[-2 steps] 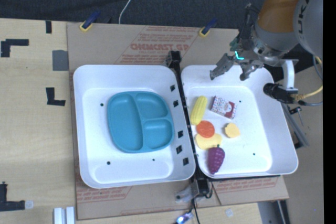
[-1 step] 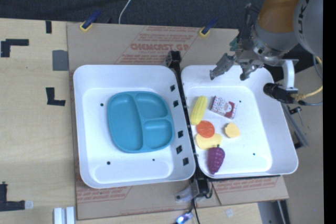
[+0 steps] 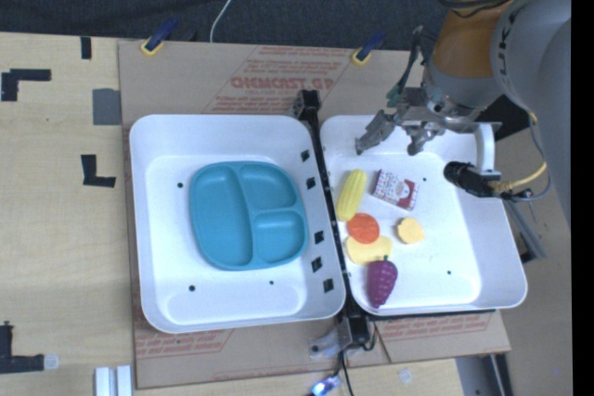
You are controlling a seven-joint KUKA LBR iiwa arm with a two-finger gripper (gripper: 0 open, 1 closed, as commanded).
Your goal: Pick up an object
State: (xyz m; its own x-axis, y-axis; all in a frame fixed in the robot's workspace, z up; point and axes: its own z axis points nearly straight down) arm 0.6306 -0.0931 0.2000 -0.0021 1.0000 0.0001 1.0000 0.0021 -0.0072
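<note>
Purple grape bunch [image 3: 380, 281] lies nearest you; corn cob [image 3: 352, 193] and red-and-white packet [image 3: 394, 189] sit mid right bin [image 3: 483, 278]. Claw [image 3: 397, 135], fingers spread and holding nothing, hovers at the far rim: approach step; next, descend over one item

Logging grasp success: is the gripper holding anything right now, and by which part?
Nothing held. The gripper hangs open above the right bin, apart from the toys below it.

Arm [image 3: 520, 23] cut off at right edge and top, its base unseen; yellow piece [image 3: 368, 248] partly hidden under orange tomato [image 3: 363, 228]; print on small red-and-white packet [image 3: 394, 190] too small to read.
</note>
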